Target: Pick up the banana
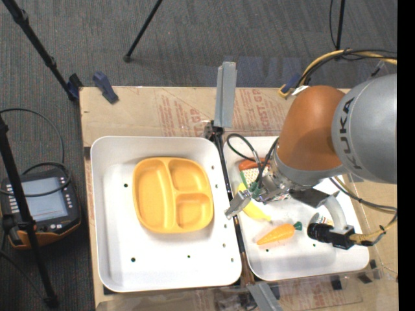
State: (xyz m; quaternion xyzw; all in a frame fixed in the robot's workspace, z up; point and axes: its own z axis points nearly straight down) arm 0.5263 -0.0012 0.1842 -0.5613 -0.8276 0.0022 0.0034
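**Hovering claw at the banana, right bin**

Counting: two bins, one plate, one banana, one carrot, one arm.

Both bins are shallow white trays with rounded corners, side by side on the table point(149, 112). The table top is brown board with red print. The left bin point(113, 258) has a few small dark dots on its floor. It holds one yellow plate point(172, 194), smooth plastic, a rounded square with three compartments, nothing in them.

The right bin point(295, 264) holds the banana point(260, 213). It is short, yellow, slightly curved, and lies flat near the bin's left wall, about mid-way down. One carrot point(276, 234) lies just below-right of it, apart from it. The carrot is orange and tapered with a green tip at its right end. A small red-orange thing point(248, 165) sits higher in this bin, partly hidden by the arm, so no telling what it is.

The grey arm point(373, 131) with its orange band reaches in from the right. The claw point(241, 203) sits at the banana's left end. Contact with the banana can't be judged, nor whether the claw is apart or together.
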